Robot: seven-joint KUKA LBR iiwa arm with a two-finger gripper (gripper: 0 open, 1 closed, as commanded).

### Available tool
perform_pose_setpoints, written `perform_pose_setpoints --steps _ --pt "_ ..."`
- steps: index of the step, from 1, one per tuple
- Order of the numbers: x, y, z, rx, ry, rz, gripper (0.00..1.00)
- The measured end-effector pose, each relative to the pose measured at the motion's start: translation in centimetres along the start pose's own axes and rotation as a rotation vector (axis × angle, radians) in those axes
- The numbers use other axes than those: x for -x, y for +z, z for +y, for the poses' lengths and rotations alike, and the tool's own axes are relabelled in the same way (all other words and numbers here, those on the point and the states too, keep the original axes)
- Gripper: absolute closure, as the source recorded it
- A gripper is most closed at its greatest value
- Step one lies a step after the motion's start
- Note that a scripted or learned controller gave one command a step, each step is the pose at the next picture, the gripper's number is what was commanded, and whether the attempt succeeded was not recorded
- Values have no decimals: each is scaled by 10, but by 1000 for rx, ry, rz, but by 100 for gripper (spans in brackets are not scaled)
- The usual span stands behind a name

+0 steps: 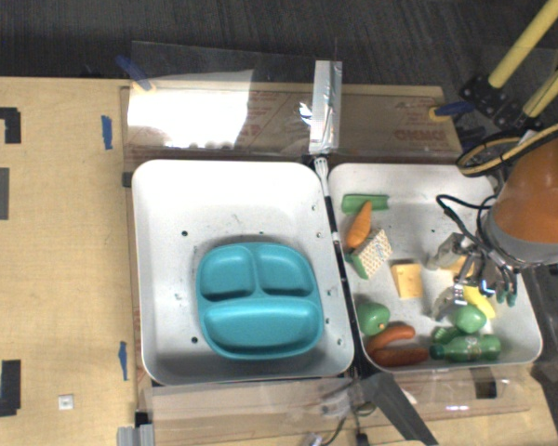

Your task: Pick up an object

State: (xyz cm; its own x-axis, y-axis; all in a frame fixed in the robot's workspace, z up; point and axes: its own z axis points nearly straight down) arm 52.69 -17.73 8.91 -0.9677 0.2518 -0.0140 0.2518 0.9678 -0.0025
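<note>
Toy food scattered in right bin [418, 207]: orange carrot [359, 224], yellow cheese block [407, 280], green pepper [469, 320]. Gripper [465, 286] low over yellow piece [481, 302], possibly touching; finger state unclear. Teal tray [259, 297] in left bin [167, 212].

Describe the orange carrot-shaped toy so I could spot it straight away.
Find the right white bin, the one crowded with toy food. Along its left wall near the far end, just below a flat green piece, lies the orange carrot, slanted, with a speckled beige block beside its lower end. It is the bin's only long, tapering orange thing.
</note>
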Motion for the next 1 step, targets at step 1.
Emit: perform_pose_setpoints --steps 1 --pt "60 1 45 4 -36 1 0"
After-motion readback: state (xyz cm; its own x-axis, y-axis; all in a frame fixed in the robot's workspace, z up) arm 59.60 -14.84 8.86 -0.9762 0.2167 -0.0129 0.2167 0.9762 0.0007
